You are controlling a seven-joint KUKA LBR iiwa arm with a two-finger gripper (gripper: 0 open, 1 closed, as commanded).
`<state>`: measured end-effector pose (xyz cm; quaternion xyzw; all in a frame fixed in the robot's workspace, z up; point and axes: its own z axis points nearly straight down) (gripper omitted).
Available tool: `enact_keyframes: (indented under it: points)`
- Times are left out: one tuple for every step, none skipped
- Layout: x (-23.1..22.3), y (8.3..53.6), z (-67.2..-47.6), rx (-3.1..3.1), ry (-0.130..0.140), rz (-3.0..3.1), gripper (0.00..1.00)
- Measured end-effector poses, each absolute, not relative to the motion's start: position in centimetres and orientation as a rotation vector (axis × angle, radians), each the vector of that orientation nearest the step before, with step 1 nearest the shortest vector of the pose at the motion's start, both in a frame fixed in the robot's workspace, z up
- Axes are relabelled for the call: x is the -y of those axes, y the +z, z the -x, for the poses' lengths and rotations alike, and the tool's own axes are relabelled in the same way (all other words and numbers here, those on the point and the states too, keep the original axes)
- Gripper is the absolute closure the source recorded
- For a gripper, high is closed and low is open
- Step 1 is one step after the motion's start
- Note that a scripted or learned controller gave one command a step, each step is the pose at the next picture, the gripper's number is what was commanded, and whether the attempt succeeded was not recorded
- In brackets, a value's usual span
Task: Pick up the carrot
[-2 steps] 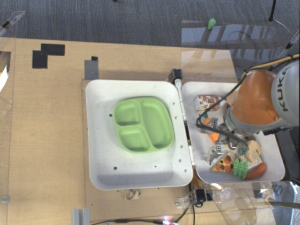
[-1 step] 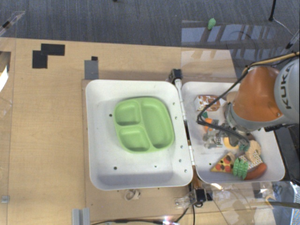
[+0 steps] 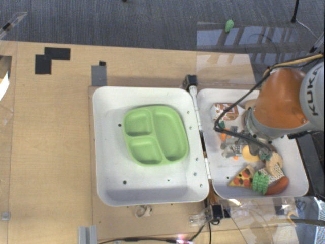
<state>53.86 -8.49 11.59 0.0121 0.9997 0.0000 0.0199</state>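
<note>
A light wooden bench (image 3: 51, 151) seen from above carries two shallow white bins side by side, their inner edges touching near the middle. The left bin (image 3: 109, 187) is the larger in view. The right bin (image 3: 218, 179) lies just beside it. On the bare wood at the far left sit two black patches (image 3: 51, 59), and a small grey block (image 3: 99, 75) stands just beyond the left bin's far left corner. Thin cables (image 3: 203, 218) trail along the bench's near edge.
</note>
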Motion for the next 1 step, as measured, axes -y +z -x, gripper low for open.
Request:
enact_keyframes:
  points:
    - [0.5,18.79,-49.35,-3.126,0.005,0.067,1.0]
